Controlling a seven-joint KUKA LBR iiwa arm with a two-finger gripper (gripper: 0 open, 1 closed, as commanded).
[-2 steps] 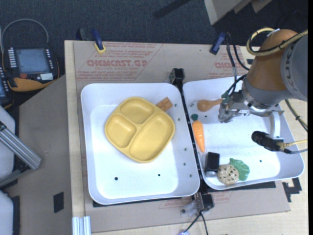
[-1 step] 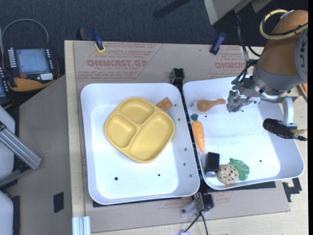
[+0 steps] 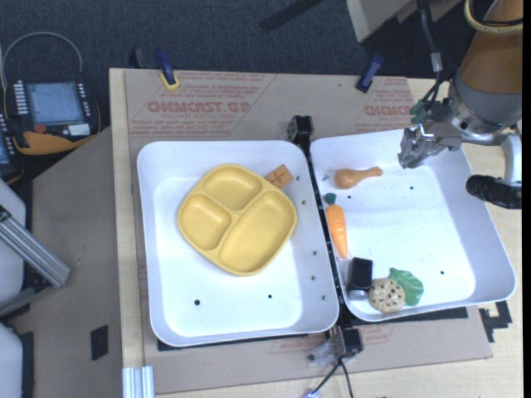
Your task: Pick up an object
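The grey two-finger gripper (image 3: 412, 154) hangs at the right white bin's (image 3: 465, 222) far edge — grip unreadable — approach step; next, descend onto the tan plastic drumstick (image 3: 357, 176).

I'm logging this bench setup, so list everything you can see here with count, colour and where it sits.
white bins: two, white, side by side on the bench
divided plate: one, yellow, left bin
small block: one, tan-orange, left bin, at the plate's upper right edge
toy drumstick: one, tan, right bin, upper left
toy carrot: one, orange, right bin, left side
black block: one, black, right bin, lower left
cookie: one, beige, speckled, beside the black block
green toy: one, green, beside the cookie
teach pendant: one, grey, left of the bench
gripper: one, grey, above right bin's upper edge
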